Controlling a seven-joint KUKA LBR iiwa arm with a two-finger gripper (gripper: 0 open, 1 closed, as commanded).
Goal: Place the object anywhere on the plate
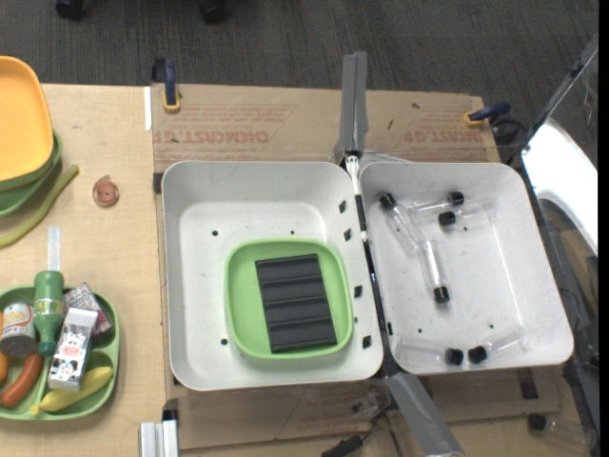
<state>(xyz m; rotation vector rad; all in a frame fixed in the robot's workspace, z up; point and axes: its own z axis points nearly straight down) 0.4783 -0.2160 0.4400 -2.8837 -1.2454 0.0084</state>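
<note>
The wooden surface (105, 255) carries a sheet of cardboard (257, 122), and the two white bins sit side by side on it. The left bin (190, 255) holds the green plate (243, 293), a rounded square dish resting towards the bin's near edge. On the plate lies the black ridged block (295, 303), flat and roughly centred, wholly inside the plate's rim. To the right of the plate, the right bin (485, 274) contains several clear tubes with black caps (433, 265), scattered well apart from the plate. Far to the left of the plate, a green divided tray (95, 403) bears toy food, with a green bottle (48, 307) among it. Behind that, still left of the plate, is a stack of yellow and green dishes (19, 122), and nearer the plate a small pink disc (107, 191).
</note>
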